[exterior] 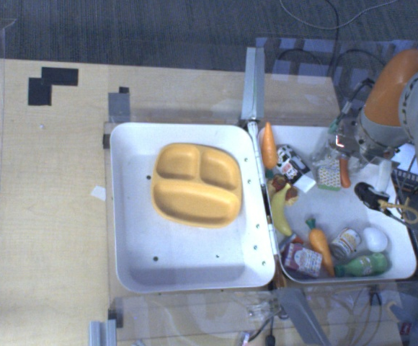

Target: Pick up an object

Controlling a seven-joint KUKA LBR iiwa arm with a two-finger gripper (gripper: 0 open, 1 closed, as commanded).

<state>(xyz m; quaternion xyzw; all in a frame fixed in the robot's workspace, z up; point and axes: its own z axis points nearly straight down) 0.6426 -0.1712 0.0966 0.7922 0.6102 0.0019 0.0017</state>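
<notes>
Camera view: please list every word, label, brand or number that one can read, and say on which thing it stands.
No text can be read.
Red packet: print too blurred.
Can: label too small.
Black-and-white box: pattern, no legible words.
Green bottle: no legible label.

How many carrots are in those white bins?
2. One carrot lies along the right bin's left wall near the back; the other is near the front, among the packets. More could be hidden under the clutter.
</notes>
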